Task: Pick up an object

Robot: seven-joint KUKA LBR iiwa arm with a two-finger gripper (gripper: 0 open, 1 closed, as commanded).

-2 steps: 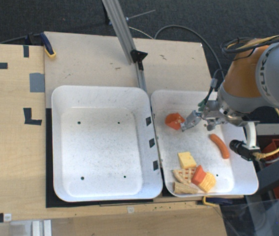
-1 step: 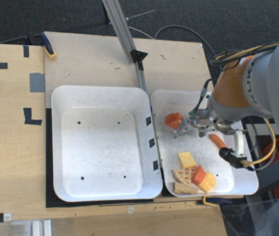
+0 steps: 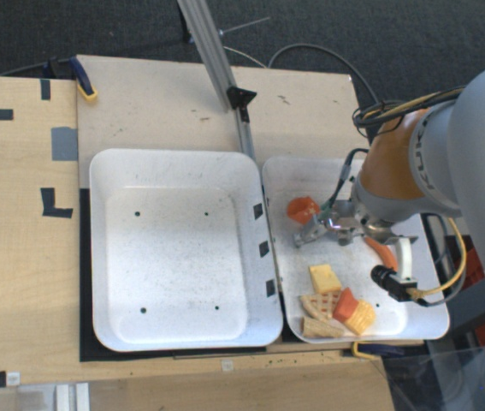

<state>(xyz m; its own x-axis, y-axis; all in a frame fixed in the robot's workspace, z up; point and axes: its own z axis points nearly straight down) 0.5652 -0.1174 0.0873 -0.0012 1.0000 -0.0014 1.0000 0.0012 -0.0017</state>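
The grey KUKA arm with its orange band (image 3: 389, 163) reaches in from the right over the right-hand shallow white plastic bin (image 3: 286, 174). Its metal 2-finger gripper (image 3: 309, 232) hangs low near the middle of that bin, pointing toward the bin's left wall. The fingers look slightly parted, but whether they are spread or closed cannot be told from this angle, and nothing can be seen clamped between them.

Just beside the gripper, on its far side toward the bin's back-left corner, lies a small rounded orange-red toy piece (image 3: 302, 208). It seems to sit right at the fingertips; contact cannot be confirmed.

In the bin's front half, near the front edge, there is a cluster of toy food. A pale yellow block like a wedge of cheese (image 3: 324, 277) sits closest to the gripper. In front of it lie 2 tan waffle-textured pieces (image 3: 317, 306), touching a red-orange chunk (image 3: 346, 305) and a yellow-orange ridged piece (image 3: 361, 318) toward the front-right corner.

A thin orange stick-like piece (image 3: 381, 253), partly hidden under the wrist, lies near the bin's right wall. A black cable connector (image 3: 385, 279) hangs from the wrist just in front of it.

The left-hand shallow white plastic bin (image 3: 105, 255) stands against the right bin's left wall, on the light wooden bench (image 3: 20, 229).
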